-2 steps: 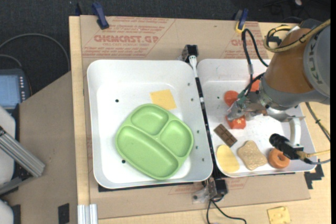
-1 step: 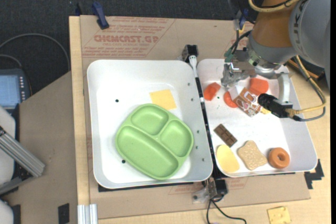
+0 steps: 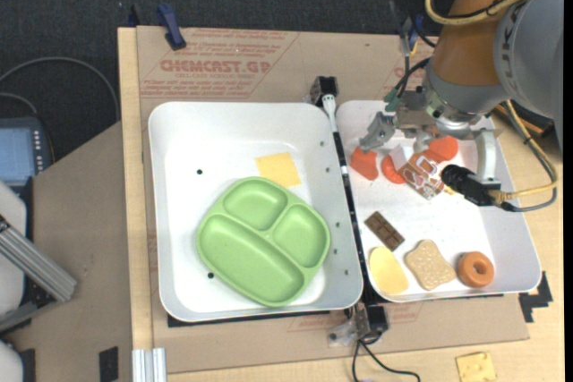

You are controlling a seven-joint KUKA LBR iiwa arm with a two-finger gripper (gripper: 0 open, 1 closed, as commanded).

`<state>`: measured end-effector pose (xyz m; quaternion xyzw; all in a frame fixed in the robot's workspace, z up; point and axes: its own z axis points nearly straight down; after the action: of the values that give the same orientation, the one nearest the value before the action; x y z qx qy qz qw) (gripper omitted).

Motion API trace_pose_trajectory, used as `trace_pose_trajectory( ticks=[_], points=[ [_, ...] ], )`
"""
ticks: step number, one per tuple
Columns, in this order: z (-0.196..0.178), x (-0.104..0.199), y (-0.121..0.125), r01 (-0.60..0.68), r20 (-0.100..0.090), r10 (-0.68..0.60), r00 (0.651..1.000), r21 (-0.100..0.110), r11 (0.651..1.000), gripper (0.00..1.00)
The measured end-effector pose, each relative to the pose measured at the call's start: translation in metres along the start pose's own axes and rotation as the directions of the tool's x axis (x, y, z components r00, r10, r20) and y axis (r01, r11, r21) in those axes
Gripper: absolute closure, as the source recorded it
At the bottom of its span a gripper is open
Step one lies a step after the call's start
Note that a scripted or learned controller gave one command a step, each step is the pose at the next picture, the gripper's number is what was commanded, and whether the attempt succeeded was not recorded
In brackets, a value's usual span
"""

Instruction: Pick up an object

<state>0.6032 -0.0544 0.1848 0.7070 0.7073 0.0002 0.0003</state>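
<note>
The grey arm's pincer (image 3: 421, 158) hangs over the far part of the right white bin (image 3: 515, 233); I cannot tell its state. Under it lie flat orange-red plastic pieces (image 3: 364, 163) and a small red-and-white printed packet (image 3: 423, 176). Nearer than the packet lie a brown chocolate bar (image 3: 385, 230), a pale yellow slice (image 3: 387, 270), a tan toast slice (image 3: 429, 264) and an orange doughnut (image 3: 474, 267).
</note>
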Motion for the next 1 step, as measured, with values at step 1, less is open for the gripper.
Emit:
trace_pose_trajectory(
  ticks=[1],
  points=[
    [0.0666, -0.0428, -0.0197, 0.0, 0.004, 0.0, 1.0, -0.014, 1.0, 0.0]
  ],
)
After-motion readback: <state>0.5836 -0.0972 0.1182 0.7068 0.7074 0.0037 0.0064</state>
